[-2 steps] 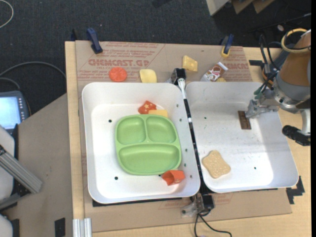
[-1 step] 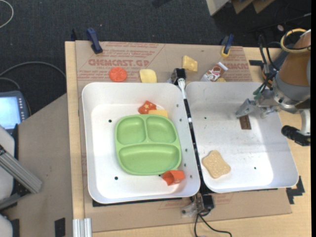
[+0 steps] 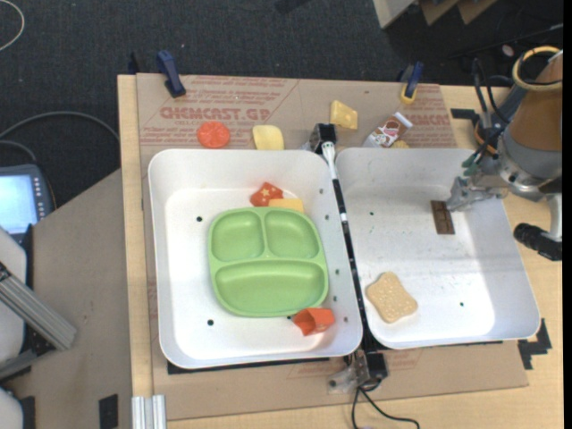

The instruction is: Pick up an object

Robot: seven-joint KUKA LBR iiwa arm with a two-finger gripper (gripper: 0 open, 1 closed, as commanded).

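I counted two white bins: the left bin (image 3: 170,239) and the right bin (image 3: 500,284). One green divided plate (image 3: 266,263) lay there, one bread slice (image 3: 391,297), one brown bar (image 3: 441,217), two blue clamps (image 3: 170,71) and one orange disc (image 3: 214,135).

Bench (image 3: 223,96) with two white bins (image 3: 170,266)

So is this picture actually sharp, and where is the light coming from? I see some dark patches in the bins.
Camera view: mostly sharp; the green plate and toast have crisp edges. Soft, even light, no strong glare on the white bins. A faint grey shadow lies across the right bin under the arm, which looks slightly blurred at the picture's right edge.
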